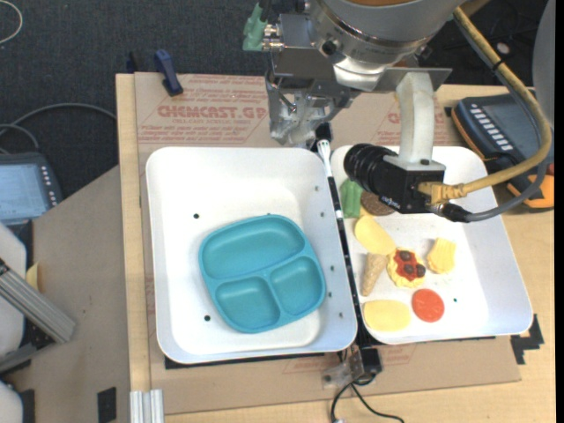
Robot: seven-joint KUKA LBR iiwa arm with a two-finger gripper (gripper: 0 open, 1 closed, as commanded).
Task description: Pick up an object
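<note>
Metal claw (above bins), glossy teal divided tray, round red slice

My arm enters from the upper right, its grey wrist section with orange band overhead. My gripper hangs below the wrist, pointing downward at the far edge between the two bins. A black cylindrical unit sits on a white bracket beside it.
</note>
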